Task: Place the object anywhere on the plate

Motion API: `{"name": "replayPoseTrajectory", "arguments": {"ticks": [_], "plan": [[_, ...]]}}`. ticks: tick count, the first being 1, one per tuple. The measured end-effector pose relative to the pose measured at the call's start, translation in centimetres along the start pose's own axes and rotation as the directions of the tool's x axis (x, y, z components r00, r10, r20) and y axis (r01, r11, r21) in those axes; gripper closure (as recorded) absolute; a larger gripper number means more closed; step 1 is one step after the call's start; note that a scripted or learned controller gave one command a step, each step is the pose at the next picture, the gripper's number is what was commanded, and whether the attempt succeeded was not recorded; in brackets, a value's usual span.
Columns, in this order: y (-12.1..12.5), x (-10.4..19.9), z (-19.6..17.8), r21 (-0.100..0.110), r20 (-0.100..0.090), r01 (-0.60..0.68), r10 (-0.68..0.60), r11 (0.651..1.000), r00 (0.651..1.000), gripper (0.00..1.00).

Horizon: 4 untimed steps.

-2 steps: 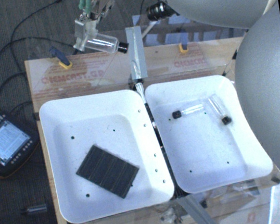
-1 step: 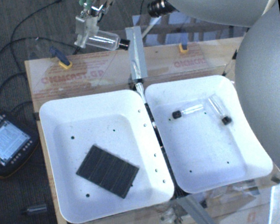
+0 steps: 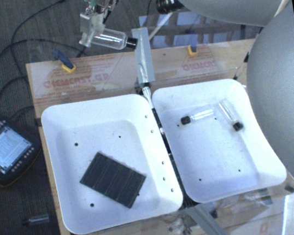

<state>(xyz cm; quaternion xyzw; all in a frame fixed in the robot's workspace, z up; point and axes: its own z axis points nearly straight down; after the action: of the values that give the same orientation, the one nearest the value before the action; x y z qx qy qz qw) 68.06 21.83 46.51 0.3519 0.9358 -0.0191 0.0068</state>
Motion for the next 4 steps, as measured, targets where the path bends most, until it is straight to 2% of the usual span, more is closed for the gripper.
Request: {"name": "replayPoseTrajectory", "arguments": {"ticks": [4], "plan": [[0.5, -0.5, -2.8, 0.016, 0.017, -0.006, 0.006, 1.000, 1.000, 1.00]]}}
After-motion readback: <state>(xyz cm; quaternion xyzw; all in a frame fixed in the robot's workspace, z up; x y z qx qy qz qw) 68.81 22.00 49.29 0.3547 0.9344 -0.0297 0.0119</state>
